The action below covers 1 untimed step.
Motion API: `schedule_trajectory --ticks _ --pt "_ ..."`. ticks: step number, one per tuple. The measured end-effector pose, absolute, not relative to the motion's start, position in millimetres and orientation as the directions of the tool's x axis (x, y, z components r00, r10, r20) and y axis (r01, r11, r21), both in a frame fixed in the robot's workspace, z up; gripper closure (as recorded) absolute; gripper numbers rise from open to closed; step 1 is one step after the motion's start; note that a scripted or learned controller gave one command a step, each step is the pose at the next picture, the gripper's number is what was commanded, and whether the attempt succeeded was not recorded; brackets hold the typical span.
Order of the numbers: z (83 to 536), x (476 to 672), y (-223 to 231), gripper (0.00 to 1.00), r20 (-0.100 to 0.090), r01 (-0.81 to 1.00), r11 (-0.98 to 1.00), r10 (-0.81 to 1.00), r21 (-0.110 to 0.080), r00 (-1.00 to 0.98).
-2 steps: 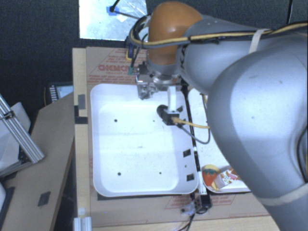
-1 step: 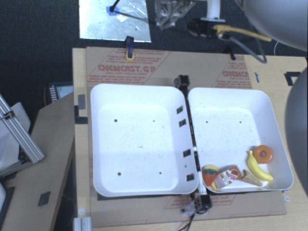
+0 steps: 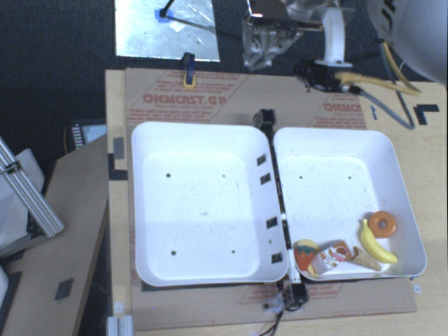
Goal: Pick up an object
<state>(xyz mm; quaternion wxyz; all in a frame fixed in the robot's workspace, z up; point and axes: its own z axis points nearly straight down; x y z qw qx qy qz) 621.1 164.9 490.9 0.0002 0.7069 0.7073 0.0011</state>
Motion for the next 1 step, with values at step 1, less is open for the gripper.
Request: schedule_trajectory --ticks 1 --pt "483.3 572.6 148.3 1.00 0.001 1.000 0.000 1.000 -0.001 0.000"
